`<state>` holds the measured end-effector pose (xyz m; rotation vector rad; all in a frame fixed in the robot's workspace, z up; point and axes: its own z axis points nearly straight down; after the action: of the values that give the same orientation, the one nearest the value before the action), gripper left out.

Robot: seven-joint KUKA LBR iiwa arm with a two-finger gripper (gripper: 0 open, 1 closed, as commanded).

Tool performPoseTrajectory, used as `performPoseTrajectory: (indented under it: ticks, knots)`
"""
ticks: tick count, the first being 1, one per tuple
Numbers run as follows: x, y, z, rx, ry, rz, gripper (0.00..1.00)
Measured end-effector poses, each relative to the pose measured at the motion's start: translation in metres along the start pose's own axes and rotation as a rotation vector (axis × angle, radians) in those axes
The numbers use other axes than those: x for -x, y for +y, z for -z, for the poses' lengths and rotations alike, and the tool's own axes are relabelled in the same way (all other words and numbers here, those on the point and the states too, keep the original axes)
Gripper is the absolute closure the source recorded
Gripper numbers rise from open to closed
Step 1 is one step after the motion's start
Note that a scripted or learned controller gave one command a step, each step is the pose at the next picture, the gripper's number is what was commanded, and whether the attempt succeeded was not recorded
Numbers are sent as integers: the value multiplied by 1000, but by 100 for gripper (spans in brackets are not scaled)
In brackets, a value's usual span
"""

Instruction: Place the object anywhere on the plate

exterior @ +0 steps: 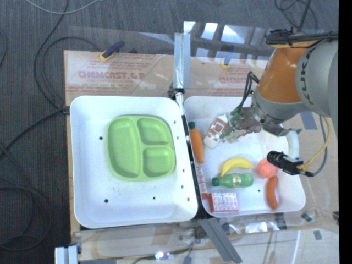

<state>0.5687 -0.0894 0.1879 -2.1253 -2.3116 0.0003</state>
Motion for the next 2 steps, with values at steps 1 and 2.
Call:
performPoseTrajectory:
  ticks: [1,2]
  knots:
    - [-25,-59,19,-3,0,-72,100]
    - [-39,-80,38,-1,-2,101,100]
